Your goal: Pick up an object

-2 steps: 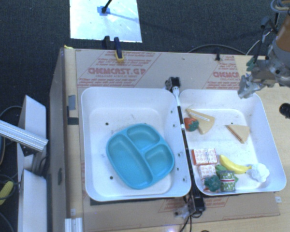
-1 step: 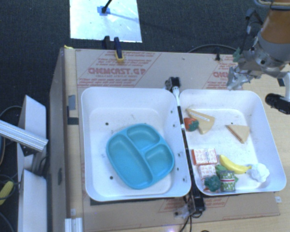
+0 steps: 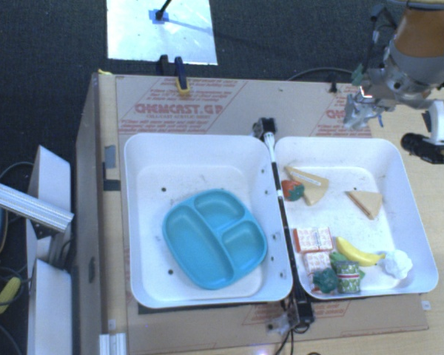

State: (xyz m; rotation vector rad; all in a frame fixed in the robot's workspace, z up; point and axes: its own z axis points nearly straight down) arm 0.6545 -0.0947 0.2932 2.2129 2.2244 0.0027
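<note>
My gripper (image 3: pixel 357 114) hangs at the end of the grey and orange arm, above the cardboard just behind the right bin's (image 3: pixel 413 198) back rim, with nothing seen in it. Inside that bin lie two sandwich wedges (image 3: pixel 312 184) (image 3: pixel 365 202), a small red and green piece (image 3: pixel 292 191), a banana (image 3: pixel 357 252), two red and white packets (image 3: pixel 312 238), a green toy (image 3: pixel 325 279), a green can-like item (image 3: pixel 348 275) and a white crumpled ball (image 3: pixel 397 263). The left bin (image 3: pixel 137 198) holds a blue divided plate (image 3: pixel 214 237).
Both bins rest on a cardboard sheet (image 3: pixel 200 102). A black bracket (image 3: pixel 265 128) sits at the back where the bins meet. A blue and yellow clamp (image 3: pixel 180 76) grips the cardboard's far edge. A black fitting (image 3: pixel 425 146) juts in at the right.
</note>
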